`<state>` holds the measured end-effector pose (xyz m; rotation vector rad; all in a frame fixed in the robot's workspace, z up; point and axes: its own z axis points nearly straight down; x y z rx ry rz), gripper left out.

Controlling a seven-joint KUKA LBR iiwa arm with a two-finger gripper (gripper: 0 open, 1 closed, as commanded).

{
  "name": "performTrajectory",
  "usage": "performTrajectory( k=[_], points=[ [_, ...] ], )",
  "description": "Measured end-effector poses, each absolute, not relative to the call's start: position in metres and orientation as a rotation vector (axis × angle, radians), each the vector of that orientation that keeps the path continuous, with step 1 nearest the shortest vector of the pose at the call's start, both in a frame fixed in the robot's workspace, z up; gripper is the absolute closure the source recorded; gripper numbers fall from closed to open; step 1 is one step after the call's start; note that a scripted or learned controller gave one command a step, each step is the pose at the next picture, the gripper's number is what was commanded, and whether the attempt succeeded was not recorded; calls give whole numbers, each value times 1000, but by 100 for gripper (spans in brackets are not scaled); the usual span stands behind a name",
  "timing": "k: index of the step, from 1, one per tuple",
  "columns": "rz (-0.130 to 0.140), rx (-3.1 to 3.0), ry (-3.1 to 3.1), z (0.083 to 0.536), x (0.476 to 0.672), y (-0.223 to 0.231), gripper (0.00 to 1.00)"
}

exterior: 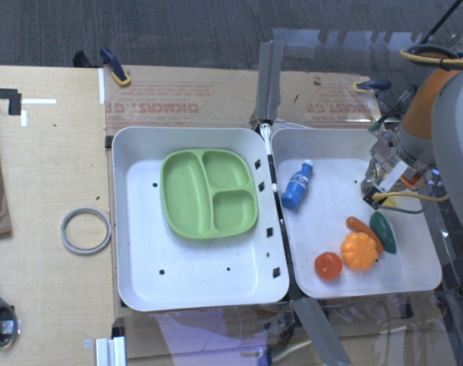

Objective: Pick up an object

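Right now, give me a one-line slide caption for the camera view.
End effector hovers at right bin's edge above blue bottle, tomato, orange pumpkin; green divided plate in left bin.

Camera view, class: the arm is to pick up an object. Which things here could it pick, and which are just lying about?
Could be picked, in the right bin:
blue bottle
orange pumpkin
red tomato
dark green vegetable
also the green divided plate in the left bin

Lying about on the bench:
tape ring
blue clamp
scissors
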<state>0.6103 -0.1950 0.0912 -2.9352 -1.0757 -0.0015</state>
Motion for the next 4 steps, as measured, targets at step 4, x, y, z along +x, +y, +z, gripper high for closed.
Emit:
performTrajectory(
  k=[4],
  points=[
    [8,-3107,-458,91,641,-174,100]
  ],
)
